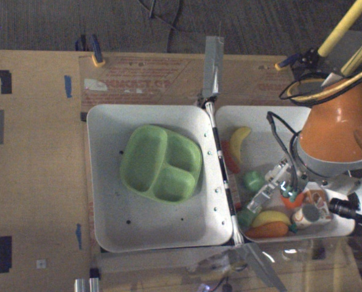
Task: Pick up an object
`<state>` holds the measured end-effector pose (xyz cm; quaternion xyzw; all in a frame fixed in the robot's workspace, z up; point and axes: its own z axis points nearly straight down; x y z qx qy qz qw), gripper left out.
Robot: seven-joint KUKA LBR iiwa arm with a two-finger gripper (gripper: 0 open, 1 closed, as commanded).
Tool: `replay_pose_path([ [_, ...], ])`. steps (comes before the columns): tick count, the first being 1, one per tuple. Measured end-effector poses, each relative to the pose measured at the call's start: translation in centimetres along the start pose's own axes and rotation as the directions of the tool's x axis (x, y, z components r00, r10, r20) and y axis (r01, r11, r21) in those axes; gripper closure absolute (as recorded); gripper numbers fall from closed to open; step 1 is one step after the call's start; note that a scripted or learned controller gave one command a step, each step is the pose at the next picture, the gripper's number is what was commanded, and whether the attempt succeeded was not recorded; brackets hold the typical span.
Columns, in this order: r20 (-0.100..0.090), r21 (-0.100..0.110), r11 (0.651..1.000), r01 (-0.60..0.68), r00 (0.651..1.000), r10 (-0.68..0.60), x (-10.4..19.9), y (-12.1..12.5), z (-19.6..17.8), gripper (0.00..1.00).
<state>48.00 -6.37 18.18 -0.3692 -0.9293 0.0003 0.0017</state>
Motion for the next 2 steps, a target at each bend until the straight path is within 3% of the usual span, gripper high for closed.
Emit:
replay_pose_path([
  [1,0.007,-0.005,0.995,-0.104,0.995,0.104,-5.6,-5.7,9.3,0.00],
  [2,0.004,-0.002,0.992,0.126,0.992,-0.126,-5.4,-5.6,5.9,0.00],
])
